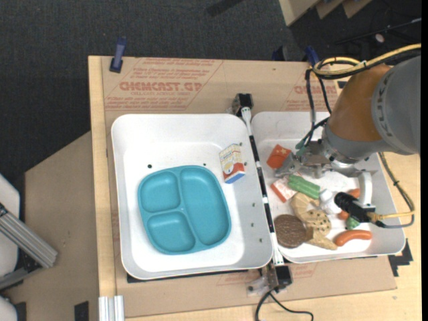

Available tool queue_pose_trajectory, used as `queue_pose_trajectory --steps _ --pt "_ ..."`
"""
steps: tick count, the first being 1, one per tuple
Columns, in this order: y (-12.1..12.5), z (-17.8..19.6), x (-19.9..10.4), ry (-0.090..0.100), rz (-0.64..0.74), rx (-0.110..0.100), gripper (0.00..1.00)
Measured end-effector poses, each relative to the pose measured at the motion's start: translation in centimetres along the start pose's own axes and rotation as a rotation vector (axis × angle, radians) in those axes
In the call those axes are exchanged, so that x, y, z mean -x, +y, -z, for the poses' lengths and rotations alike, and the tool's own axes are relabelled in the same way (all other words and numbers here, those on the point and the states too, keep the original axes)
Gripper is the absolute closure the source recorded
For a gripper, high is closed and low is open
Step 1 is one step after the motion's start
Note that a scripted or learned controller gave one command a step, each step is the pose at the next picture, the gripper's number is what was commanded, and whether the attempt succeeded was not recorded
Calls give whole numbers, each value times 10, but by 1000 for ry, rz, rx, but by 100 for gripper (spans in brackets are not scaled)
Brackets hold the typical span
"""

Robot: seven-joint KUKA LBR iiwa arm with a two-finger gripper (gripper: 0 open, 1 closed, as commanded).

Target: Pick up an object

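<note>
My gripper [306,168] hangs low in the right bin [287,127], below the grey arm with its orange band. Directly under and in front of it lies a green oblong toy [305,185]. A red block [278,157] sits just to the gripper's left. A pink and white piece [281,191] lies by the bin's left wall. Nearer the front are a brown round disc [290,231], pale cookies [313,217] and a red sausage [352,237]. I see nothing held in the gripper.
The left bin [134,136] holds a teal divided plate [184,208] and a small white, blue and red carton [232,163] near its right wall. A ridge with a black clamp [243,101] separates the bins. Cardboard covers the bench around them.
</note>
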State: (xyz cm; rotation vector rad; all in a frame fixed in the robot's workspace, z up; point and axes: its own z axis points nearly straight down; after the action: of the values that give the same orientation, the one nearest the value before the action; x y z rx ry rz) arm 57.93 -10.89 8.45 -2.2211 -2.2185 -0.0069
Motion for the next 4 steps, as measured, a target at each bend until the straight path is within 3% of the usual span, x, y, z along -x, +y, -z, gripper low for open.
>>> queue_pose_trajectory --steps 1,2,3,4 --pt "38 0 -15 -5 4 2 0" --pt "-67 0 29 -4 -6 -10 0" --pt "-61 10 26 -5 -1 1 100" --pt "-61 10 26 -5 -1 0 0"
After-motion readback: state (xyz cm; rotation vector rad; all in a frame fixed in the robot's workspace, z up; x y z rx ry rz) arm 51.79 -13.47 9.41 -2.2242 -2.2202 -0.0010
